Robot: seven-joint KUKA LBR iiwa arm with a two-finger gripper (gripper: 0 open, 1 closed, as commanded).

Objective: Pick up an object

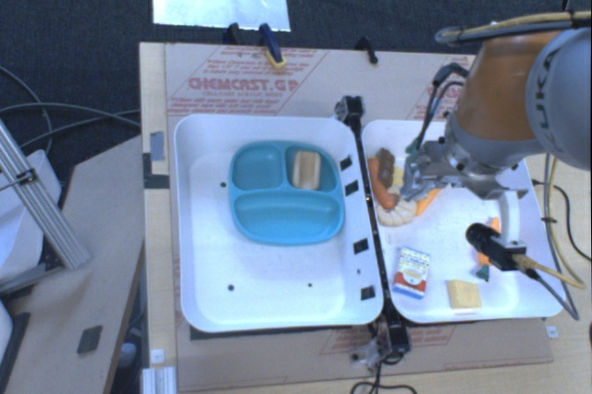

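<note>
My gripper point(414, 184) hangs low in the right bin point(527, 198), over a cluster of toy food at the bin's upper left. Just left of it lies a brown and orange hot dog point(380, 176). Below it sits a pale curved pastry-like piece point(398, 216), and an orange bit point(427, 201) shows right under the gripper. Nearer the front edge are a small orange and white carton point(413, 272) and a tan cracker square point(463, 294). A small orange and green piece point(484, 271) lies to the right, partly hidden by the arm.
The left bin point(203, 281) holds a blue divided plate point(277, 216) with a tan bread slice point(306, 169) in its upper right compartment. A black-clipped divider point(363, 207) separates the bins. The grey and orange arm point(518, 96) covers the right bin's upper right.
</note>
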